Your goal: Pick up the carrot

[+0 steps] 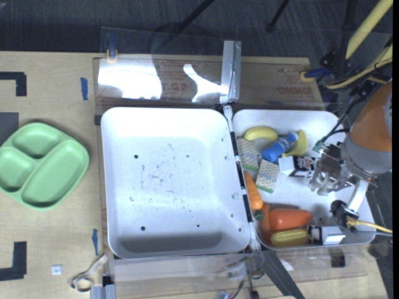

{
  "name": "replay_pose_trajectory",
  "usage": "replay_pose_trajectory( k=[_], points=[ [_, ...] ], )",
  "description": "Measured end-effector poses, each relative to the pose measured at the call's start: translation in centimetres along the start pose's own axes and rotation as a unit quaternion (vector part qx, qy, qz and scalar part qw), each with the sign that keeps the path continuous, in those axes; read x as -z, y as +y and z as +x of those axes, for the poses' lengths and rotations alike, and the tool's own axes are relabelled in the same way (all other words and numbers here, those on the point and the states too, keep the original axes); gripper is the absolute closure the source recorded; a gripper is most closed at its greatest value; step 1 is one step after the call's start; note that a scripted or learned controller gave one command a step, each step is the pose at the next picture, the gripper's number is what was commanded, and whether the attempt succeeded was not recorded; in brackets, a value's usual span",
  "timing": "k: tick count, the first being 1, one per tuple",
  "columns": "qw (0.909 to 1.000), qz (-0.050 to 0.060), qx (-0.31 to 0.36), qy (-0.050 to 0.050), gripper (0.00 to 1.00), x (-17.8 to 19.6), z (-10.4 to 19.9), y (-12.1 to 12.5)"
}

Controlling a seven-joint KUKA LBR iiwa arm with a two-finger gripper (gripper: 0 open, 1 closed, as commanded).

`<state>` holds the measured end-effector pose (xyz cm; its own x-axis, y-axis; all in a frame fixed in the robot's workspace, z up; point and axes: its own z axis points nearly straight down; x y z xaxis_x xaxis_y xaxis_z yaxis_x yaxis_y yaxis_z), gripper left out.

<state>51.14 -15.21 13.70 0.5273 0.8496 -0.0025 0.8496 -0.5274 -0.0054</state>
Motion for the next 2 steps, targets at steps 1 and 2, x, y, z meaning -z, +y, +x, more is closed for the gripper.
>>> replay_pose_trajectory(
  k=[1,2],
  points=[
    [0.9759,0.001,-0.218,0.0,1.0,-4.37,-1.95,1.53],
    [0.9186,-0.004,-0.395,0.002,1.0,-5.06,-1.44,0.95]
  ],
)
